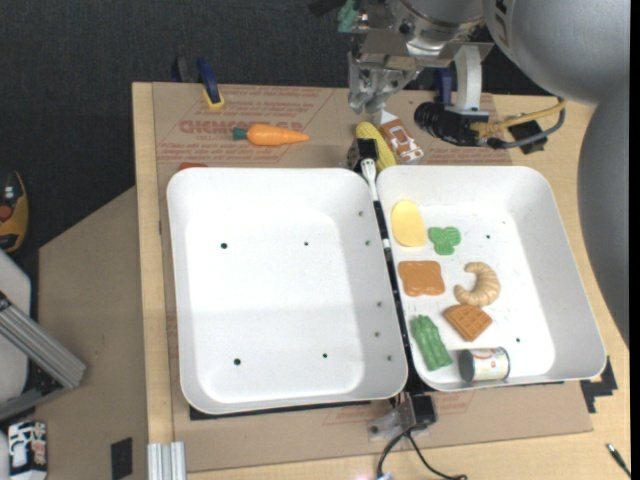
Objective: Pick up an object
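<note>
The right bin [540, 228] holds several toy foods. A yellow piece [407, 223] and a small green piece [444, 238] lie near its far left corner. Below them are a brown toast slice [421, 278], a croissant [480, 283] and a waffle square [467, 321]. A green vegetable [430, 341] and a small can [485, 365] on its side rest by the near rim. My gripper [372, 96] hangs high beyond the far edge of the bins, above the gap between them. It is open with nothing between its fingers.
The left bin [200, 268] sits beside the right one. On the cardboard behind the bins lie a toy carrot [270, 135], a yellow banana-like piece [368, 140] and a small packet [402, 141]. A blue and yellow clamp [208, 83] grips the board's far edge.
</note>
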